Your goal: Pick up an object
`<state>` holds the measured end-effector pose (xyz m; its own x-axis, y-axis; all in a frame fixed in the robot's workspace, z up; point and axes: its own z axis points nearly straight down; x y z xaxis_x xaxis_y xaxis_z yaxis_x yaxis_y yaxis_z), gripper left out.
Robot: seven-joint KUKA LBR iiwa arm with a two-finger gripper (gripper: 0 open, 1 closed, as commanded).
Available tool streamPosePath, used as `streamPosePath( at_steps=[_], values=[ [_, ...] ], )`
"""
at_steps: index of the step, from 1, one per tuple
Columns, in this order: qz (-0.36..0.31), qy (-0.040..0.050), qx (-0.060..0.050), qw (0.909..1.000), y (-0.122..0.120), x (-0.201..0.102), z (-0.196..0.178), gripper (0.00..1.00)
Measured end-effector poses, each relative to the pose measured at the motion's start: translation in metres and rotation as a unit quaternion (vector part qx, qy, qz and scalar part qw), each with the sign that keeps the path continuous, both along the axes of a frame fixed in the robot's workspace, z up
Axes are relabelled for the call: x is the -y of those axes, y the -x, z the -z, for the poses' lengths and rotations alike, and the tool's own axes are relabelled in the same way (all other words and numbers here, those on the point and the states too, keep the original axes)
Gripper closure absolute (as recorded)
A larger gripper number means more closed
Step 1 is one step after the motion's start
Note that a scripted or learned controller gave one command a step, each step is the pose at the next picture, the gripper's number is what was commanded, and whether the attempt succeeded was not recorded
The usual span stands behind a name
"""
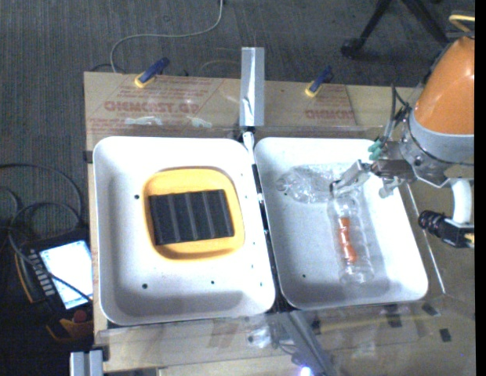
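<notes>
Clear plastic bottle (351,241) with an orange insert lies in the right bin (306,272), jaws (346,180) hovering open beside crumpled wrap (306,183).

Even overhead light, bright white bins (110,233) near glare, dim carpet, soft focus, slight blur on the arm (451,108)

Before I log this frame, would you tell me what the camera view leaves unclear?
- Gripper: small and blurred against the clear plastic; the finger gap is unreadable.
- Clear plastic bottle in the right bin: see-through, so its outline blurs; the orange thing inside is too small to name.
- Crumpled clear wrap: its edges fade into the white floor.
- Arm: cut off by the right edge.
</notes>
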<state>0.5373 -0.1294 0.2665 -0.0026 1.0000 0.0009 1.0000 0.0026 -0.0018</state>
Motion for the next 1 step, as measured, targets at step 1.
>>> streamPosePath(
  at_steps=[1],
  values=[
    [-0.077,-0.0004,0.000,0.9970,-0.0180,0.0308,0.1197,0.00]
  ],
)
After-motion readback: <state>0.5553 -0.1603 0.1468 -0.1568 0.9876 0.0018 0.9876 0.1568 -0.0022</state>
